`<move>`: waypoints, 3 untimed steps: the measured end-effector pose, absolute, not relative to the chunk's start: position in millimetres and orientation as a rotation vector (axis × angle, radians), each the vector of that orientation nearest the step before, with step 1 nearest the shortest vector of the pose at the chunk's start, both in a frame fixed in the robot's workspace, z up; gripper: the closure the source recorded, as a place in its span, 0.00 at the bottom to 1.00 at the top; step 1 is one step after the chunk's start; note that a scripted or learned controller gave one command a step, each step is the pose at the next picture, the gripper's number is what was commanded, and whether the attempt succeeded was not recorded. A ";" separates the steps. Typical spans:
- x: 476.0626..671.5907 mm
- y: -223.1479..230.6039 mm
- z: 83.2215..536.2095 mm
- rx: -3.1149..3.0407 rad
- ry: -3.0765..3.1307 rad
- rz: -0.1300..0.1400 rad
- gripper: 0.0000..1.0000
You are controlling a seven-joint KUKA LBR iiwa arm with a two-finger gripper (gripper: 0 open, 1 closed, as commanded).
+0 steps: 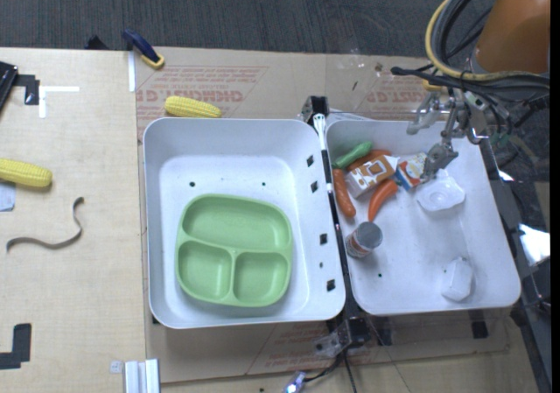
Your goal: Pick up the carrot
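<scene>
Dark carpet lay beyond the bench, whose tan top filled the 9 o'clock side. One corn cob lay at the far 9 o'clock edge, above a curled grey strip. A second cob rested on cardboard just outside the left bin's 12 o'clock rim. A blue-and-yellow clip lay toward 11 o'clock.

Left bin: held a green three-section plate, lying flat toward the bin's 6 o'clock side.

Right bin: touched the left bin along a shared rim. At its 10 o'clock corner lay a green vegetable. Just below it a thin orange piece ran along the bin's 9 o'clock wall. The carrot lay curved beside an orange-and-white packet, apart from the gripper. A small can stood toward 7 o'clock. A blue-and-white packet touched a clear plastic cup; another clear piece lay at 5 o'clock.

Gripper: hung over the bin's 12 o'clock portion, tips just beside the blue-and-white packet; finger spacing could not be told. Cables looped above it.
</scene>
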State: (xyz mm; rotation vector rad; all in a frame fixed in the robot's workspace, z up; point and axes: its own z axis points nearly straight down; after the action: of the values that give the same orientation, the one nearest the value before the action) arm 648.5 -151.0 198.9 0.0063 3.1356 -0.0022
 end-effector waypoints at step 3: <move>566.5 -104.1 102.9 -0.296 3.116 -0.005 1.00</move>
State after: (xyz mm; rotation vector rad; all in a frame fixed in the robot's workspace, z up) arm 566.5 -104.1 102.9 -0.2965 3.1165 -0.0051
